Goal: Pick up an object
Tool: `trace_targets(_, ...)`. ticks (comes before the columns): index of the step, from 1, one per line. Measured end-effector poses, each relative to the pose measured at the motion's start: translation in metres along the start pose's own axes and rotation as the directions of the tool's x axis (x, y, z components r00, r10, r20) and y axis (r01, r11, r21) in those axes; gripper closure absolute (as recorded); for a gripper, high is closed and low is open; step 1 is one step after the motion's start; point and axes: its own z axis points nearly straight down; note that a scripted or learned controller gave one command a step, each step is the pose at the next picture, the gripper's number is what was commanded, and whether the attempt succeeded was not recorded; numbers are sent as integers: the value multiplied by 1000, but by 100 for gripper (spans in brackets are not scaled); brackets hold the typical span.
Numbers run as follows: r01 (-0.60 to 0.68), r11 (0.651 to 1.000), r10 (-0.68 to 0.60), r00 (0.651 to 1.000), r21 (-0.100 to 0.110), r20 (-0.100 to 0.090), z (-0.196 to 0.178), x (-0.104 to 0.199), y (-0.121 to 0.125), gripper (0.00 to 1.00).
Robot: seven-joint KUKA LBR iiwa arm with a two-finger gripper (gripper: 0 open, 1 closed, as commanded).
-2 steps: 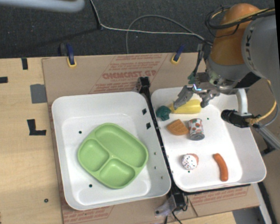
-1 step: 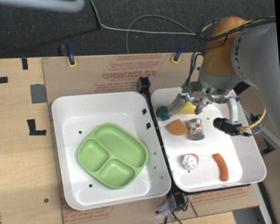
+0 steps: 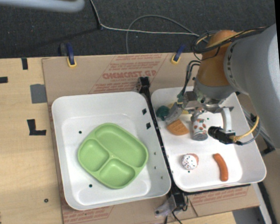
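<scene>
Objects, right bin (image 3: 252,172), centre-right of frame: toast piece (image 3: 178,127), spotted can (image 3: 199,129), ball (image 3: 189,162), sausage (image 3: 221,166). Gripper (image 3: 197,113) just above the can; we cannot tell its grip. Risk: crowded items may deflect its descent.

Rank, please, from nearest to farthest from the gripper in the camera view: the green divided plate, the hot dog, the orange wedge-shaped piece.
From the gripper:
1. Orange wedge-shaped piece, right bin, just beside it toward the divider.
2. Hot dog, right bin, near the front edge.
3. Green divided plate, in the left bin.
</scene>
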Motion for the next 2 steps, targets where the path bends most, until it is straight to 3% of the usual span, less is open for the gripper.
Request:
trace_targets(1, 1, 1000, -1, 1000, -3, 1, 35, 1, 0, 0)
trace_targets(2, 2, 1000, -2, 1000, -3, 0, 24, 1, 0, 100)
